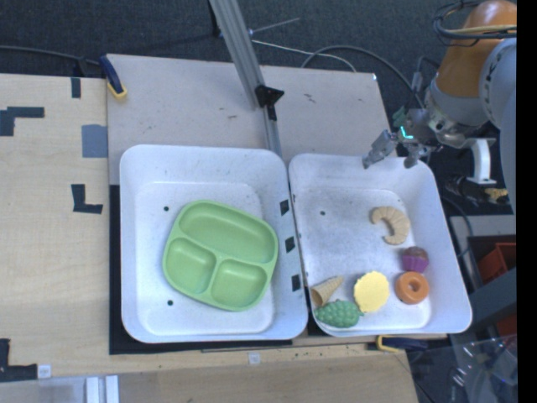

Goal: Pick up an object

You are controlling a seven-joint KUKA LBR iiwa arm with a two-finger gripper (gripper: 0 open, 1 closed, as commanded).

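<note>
the objects you may pick all lie in the right bin [436, 225], and none has been lifted. the croissant [391, 224] lies nearest the gripper, toward the bin's far right side, apart from the rest. along the near edge you have a cluster: a purple cupcake [414, 259] just above an orange doughnut [412, 288], a yellow round piece [371, 292] beside that, a green bumpy piece [338, 314] touching the yellow one's near left, and a cone [327, 289] just left of it.

the gripper [393, 149] hangs at the bin's far right corner, above the rim, well apart from every object. its two fingers stand apart with nothing between them.

the left bin [134, 225] holds a green divided tray [220, 255], which sits flat.

judgement: the task is at its start. no approach to any one object is committed. what is left for you is the whole of it: choosing a target, descending, closing and lifting. the croissant looks the least crowded choice.
</note>
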